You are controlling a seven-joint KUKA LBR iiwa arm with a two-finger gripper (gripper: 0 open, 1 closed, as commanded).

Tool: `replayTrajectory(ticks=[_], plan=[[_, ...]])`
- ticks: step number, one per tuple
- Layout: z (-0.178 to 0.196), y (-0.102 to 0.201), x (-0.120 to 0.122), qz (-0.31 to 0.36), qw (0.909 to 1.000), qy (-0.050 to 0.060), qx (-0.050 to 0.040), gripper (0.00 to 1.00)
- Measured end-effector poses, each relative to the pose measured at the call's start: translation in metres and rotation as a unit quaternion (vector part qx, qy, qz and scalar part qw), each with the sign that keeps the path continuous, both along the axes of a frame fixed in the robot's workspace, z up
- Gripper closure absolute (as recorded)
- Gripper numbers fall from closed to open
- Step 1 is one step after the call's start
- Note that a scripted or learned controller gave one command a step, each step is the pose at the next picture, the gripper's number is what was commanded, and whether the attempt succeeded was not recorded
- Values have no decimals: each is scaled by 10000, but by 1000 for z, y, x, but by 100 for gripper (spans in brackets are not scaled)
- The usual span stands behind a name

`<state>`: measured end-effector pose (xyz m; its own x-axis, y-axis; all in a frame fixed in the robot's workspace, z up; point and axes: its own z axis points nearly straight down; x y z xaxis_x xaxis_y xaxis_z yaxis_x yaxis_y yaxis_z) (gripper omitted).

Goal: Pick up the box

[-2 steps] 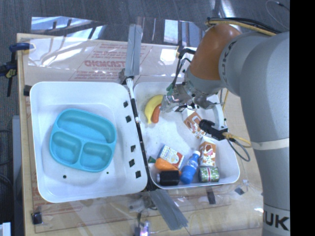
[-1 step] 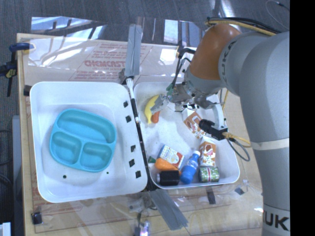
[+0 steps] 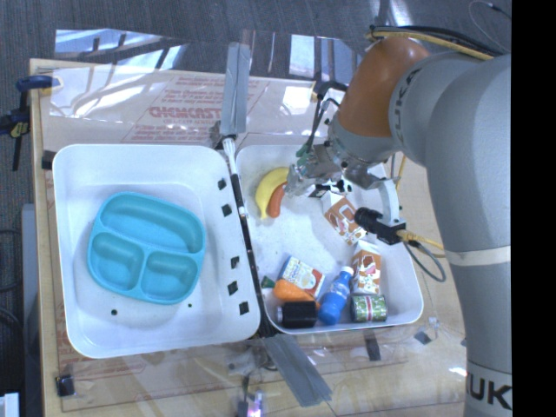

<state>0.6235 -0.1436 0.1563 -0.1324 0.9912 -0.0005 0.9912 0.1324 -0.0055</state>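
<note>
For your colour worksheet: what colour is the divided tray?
Light blue tray, seen in the camera view.

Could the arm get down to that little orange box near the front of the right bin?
Probably yes. The box lies face up with open space above it. A bottle and a dark object crowd its front side, which could hamper the gripper, now over by the banana.

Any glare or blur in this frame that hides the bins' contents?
Camera view: glare streaks the clear sheeting behind the bins; the blue tray and the boxes near the right bin's front are evenly lit and legible; the gripper looks soft, its detail unclear.
</note>
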Motion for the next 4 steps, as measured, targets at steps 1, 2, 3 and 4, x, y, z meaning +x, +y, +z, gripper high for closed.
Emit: replayTrajectory(ticks=[1,2,3,4], plan=[[0,0,0,2,10000,-1,-2,0],[-64,21,-17,248,9997,-20,-26,0],[-64,-9,0,346,9994,-22,7,0],[-65,15,-46,260,9997,-12,5,0]])
